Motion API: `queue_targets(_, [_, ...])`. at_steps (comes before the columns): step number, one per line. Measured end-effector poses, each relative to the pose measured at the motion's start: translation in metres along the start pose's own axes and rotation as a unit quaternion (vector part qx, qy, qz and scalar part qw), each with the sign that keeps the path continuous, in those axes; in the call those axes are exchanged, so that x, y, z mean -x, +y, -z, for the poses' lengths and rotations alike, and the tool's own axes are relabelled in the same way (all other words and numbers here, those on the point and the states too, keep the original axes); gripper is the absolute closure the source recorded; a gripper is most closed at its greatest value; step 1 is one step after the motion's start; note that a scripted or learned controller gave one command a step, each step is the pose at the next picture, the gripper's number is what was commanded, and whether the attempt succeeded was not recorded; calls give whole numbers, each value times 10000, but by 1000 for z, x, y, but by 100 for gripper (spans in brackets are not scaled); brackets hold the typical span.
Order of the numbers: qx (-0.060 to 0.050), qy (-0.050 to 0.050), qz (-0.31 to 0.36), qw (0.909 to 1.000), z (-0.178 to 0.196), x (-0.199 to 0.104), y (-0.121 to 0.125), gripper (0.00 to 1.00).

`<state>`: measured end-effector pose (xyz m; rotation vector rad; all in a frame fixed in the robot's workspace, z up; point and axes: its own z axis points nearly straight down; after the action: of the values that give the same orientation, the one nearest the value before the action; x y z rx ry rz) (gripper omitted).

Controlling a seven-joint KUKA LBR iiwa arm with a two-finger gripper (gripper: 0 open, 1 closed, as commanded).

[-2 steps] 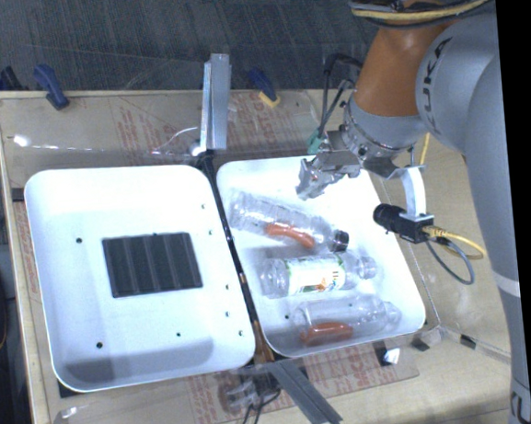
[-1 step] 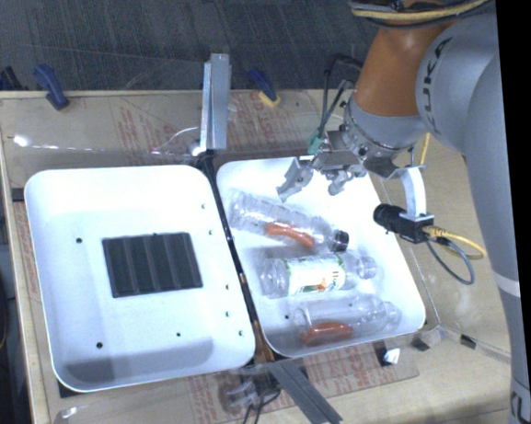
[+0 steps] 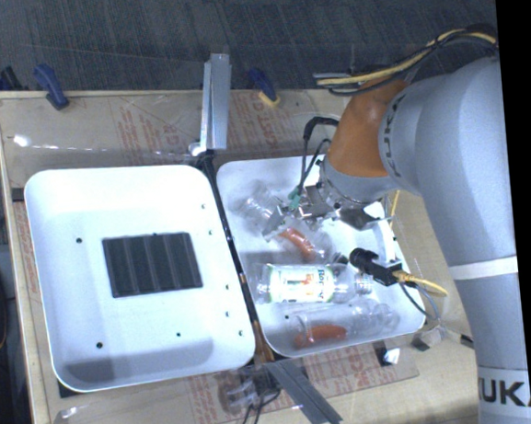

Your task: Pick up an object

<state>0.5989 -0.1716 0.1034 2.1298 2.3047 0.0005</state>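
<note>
Claw (image 3: 300,203) sits low in the far half of the right bin (image 3: 236,176), the arm (image 3: 444,145) leaning over that bin's outer side to get there. From above I cannot tell whether it is open or closed, and nothing can be seen caught in it. It is probably placed there because that end holds the nearest candidates. A crumpled clear plastic piece (image 3: 256,204) lies just beside the claw toward the divide between the bins, and a small orange piece (image 3: 296,241) lies just below it in the view. Either could be the object to pick. The clear one looks slippery and hard to judge, the orange one small but plain to see. Further toward the near wall a bottle (image 3: 300,285) with a white and green label lies on its side. Beyond it a clear packet (image 3: 322,332) with something orange inside rests against the rim. The pieces are crowded, several touching, so closing on one may nudge its neighbours. The left bin (image 3: 63,224) carries a dark ribbed panel (image 3: 152,262). Blue clamps (image 3: 51,85) hold the surface (image 3: 110,128) at its far edge, well clear of the work.
</note>
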Motion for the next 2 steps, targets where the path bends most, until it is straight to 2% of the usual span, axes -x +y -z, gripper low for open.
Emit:
queue_targets(1, [-5, 1, -1, 10000, 0, 0, 0, 0])
queue_targets(2, [39, 3, 365, 9993, -5, 3, -11, 0])
